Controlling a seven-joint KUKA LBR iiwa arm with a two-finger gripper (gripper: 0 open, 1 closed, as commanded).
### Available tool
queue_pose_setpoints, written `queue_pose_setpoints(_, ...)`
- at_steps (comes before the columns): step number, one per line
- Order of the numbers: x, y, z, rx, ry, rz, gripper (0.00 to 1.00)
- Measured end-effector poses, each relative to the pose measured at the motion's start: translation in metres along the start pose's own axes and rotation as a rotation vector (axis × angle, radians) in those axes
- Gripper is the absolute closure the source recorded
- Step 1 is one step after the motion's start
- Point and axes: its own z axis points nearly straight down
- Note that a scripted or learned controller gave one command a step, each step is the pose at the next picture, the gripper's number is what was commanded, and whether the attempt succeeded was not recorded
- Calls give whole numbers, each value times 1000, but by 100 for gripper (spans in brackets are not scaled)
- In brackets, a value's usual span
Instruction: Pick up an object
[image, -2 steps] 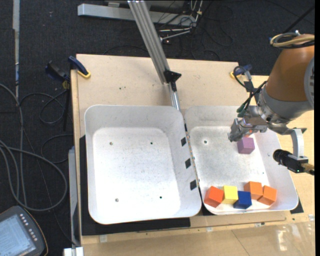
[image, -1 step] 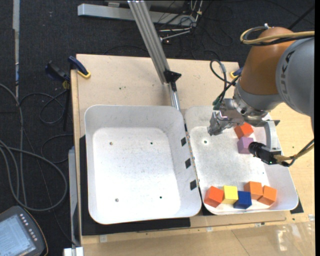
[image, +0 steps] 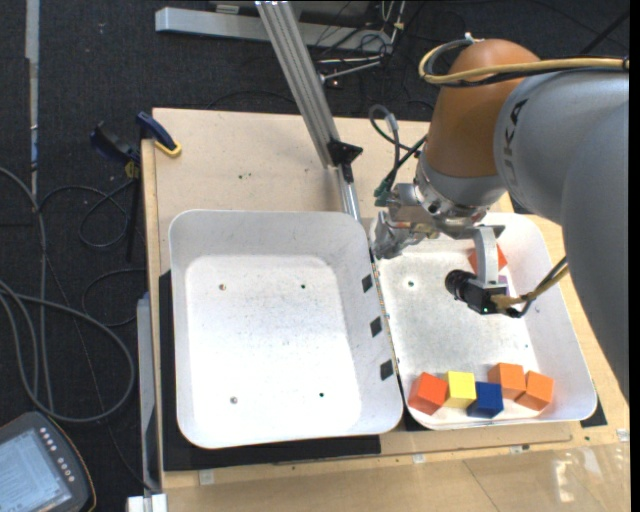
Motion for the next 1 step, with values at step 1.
queue_pose_setpoints(1,50,32,-1,-1,1,2,100)
